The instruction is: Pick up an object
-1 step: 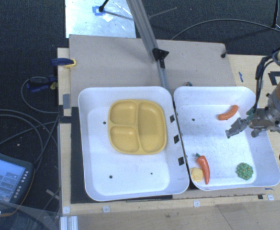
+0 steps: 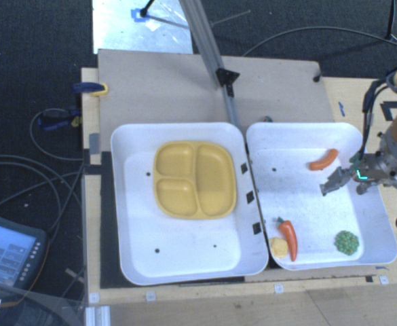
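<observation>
Over the right bin (image 2: 381, 202), open empty jaws (image 2: 345, 183) hover; one sausage (image 2: 323, 159), carrot (image 2: 289, 238), broccoli (image 2: 347, 242).

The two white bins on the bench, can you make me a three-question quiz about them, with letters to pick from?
1. Where is the yellow divided plate?
A. in the left bin
B. in the right bin
C. on the floor

2. How many food toys lie in the right bin?
A. two
B. four
C. six

3. Where is the gripper now?
A. over the plate
B. over the right bin's right side
C. touching the broccoli

Answers:
1 A, the plate sits in the left bin.
2 B, a hot dog, a carrot, a small yellow piece and a green broccoli.
3 B, it hangs below the hot dog, apart from every toy.
</observation>
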Controlling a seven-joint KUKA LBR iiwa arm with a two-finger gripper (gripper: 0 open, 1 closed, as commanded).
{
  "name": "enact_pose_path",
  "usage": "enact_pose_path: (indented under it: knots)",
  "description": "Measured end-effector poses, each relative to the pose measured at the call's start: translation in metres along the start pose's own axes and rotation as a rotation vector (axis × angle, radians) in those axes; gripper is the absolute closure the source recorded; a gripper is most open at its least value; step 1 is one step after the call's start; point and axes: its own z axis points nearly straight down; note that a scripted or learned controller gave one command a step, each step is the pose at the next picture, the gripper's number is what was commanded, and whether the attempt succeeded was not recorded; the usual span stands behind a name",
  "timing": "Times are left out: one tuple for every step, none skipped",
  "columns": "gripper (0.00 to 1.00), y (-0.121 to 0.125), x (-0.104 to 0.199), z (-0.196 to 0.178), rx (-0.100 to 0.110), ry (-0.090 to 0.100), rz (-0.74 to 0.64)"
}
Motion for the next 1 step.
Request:
enact_pose_path:
  knots:
    - [0.00,-0.0048,0.0096,0.0534,0.005,0.000,0.002]
